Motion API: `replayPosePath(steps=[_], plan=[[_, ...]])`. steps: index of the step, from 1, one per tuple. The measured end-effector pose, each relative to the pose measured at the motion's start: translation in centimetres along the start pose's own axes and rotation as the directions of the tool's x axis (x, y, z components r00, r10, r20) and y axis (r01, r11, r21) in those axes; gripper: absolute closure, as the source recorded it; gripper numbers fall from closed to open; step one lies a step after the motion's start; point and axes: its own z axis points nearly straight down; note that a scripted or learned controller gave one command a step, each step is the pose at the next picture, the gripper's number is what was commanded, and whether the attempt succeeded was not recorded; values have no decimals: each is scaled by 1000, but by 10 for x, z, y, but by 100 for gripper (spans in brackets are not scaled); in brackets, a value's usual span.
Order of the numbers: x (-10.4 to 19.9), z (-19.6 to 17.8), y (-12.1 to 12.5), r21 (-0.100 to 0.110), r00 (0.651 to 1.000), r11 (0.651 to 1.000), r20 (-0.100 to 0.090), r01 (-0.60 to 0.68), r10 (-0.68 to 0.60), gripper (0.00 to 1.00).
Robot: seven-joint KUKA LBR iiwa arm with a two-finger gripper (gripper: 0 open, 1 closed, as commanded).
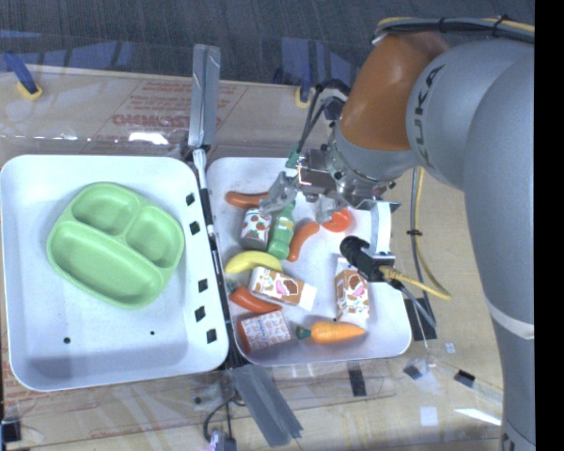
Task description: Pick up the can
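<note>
Left bin point(23, 341): green divided plate point(116, 243), well apart from the work. Right bin point(387, 341): can point(256, 225) upright, touching green bottle point(282, 233). Gripper point(284, 194) just above; grip state can't tell. Risk: fingers catch bottle, can tips.

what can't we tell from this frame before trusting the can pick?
- Gripper: small and half under the arm's wrist in the camera view; finger state unreadable.
- Can: the small labelled item below the gripper may be it; too small to confirm, contact unclear.
- Right bin: its far right corner lies under the arm.
- Red item: partly covered by the wrist; identity unclear.
</note>
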Motion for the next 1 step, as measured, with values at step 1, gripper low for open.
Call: replayPosePath(steps=[1], plan=[[9, 41, 18, 2, 1000, 1000, 0, -7, 7, 0]])
